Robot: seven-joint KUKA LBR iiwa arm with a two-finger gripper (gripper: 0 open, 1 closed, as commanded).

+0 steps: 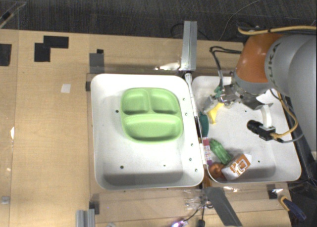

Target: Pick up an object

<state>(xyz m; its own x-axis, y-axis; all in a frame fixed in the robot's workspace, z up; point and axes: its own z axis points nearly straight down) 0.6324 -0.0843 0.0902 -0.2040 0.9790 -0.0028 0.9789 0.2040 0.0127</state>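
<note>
We are looking down on a wooden desk [44, 137] carrying two shallow white bins side by side. The left bin [106, 166] is holding a light green divided plate [150, 113], which is lying flat a little above the bin's middle, with two small compartments along its far side and one long one along its near side.

The arm [287, 68] is reaching in from the right, its orange band [253, 60] sitting above the wrist, and the gripper [221, 96] is hanging low over the far left part of the right bin [282, 164]. We cannot tell how the gripper is set, since its tip is lost in clutter and shadow. A small yellow object [213, 114] is lying just beside and below the gripper; whether the two are touching, we cannot tell.

Along the left wall of the right bin a dark teal object [203, 123] is lying next to the divider. Nearer the front left corner, a green bottle-like object [220, 151] is resting at a slant, and just beside it an orange and white package [238, 165] is lying with a reddish-brown round thing [215, 170] at its left. A black cable piece [261, 129] is hanging from the arm over the middle of the right bin.
</note>
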